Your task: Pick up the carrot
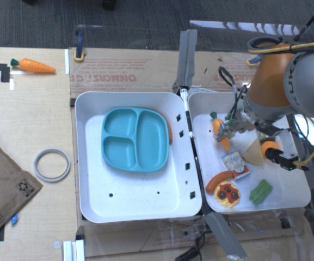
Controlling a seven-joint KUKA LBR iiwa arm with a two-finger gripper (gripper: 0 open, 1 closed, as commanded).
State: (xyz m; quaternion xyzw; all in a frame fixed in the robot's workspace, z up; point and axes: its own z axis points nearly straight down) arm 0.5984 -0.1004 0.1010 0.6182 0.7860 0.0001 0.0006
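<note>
Pincer [226,130]: centre right of frame, low over the right bin [200,145]; fingers hard to make out, though they appear closed on the carrot [218,128], which stands tilted between them, green top uppermost.
Right bin contents: hot dog [220,179], pizza slice [227,194], green vegetable [260,191], small packet [234,161], pale wedge [254,151] partly hidden by the arm.
Left bin [91,200]: blue divided plate [135,140].
Counter [26,118], upper left: second carrot [33,66]; tape ring [51,164] at left.
</note>
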